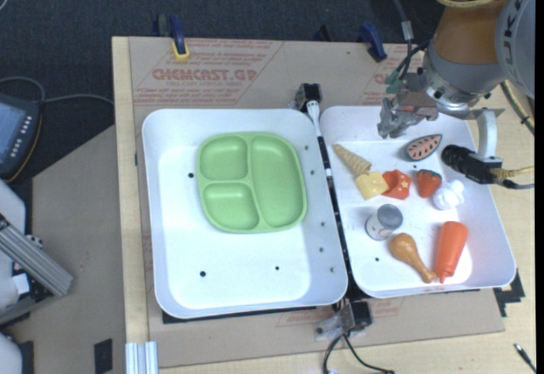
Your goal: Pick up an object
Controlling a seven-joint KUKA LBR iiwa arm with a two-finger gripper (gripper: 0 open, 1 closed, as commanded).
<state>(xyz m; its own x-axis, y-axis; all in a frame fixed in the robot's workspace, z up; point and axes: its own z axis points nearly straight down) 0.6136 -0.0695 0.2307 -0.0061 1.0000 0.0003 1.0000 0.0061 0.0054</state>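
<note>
My gripper [394,126] hangs over the far left part of the right bin [501,255]. It sits just left of a pinkish oval piece with dark stripes [423,145] and above a tan cone [353,160]. Nothing shows between it and the bin floor. In front of it lie a yellow wedge [371,186], an orange-red piece [397,184], a strawberry [427,183] and a small white piece [448,195]. Nearer the front are a grey round can [387,219], a brown drumstick [410,255] and an orange carrot [450,249].
The left bin [170,219] holds a green divided plate [252,181] at its middle. A black ridge [327,185] marks where the two bins meet. The bins rest on a cardboard sheet [212,66] clamped at the back.
</note>
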